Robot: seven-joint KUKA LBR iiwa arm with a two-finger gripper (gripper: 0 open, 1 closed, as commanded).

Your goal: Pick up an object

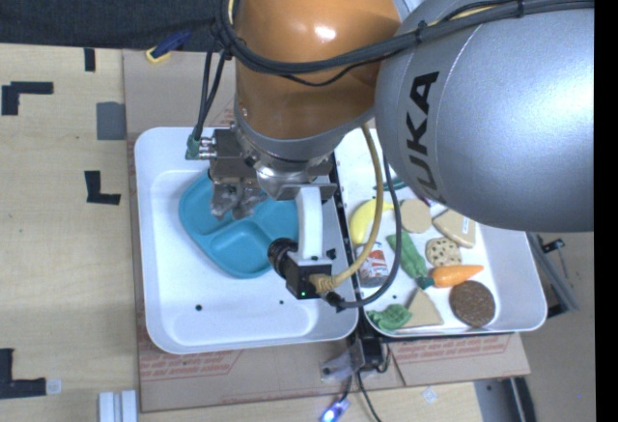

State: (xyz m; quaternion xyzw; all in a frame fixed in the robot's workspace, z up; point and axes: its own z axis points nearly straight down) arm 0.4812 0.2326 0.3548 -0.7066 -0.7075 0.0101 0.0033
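My gripper [235, 205] hangs low over the left bin [164, 246], right above a blue divided plate [237, 241] that lies in the bin's middle. The fingers reach down onto the plate's upper edge, and the wrist hides how they stand. The right bin [517, 299] holds several play-food pieces: a yellow lemon [365, 220], a carrot [456, 274], a brown round cookie [473, 302], a chip cookie [445, 251], a green pod [409, 256] and a green leafy piece [391, 318].
The big grey arm with its orange band [314, 34] covers the back of both bins. A white camera block and black cable [311, 246] hang beside the wrist near the divider. The wooden bench [58, 246] runs off to the left.
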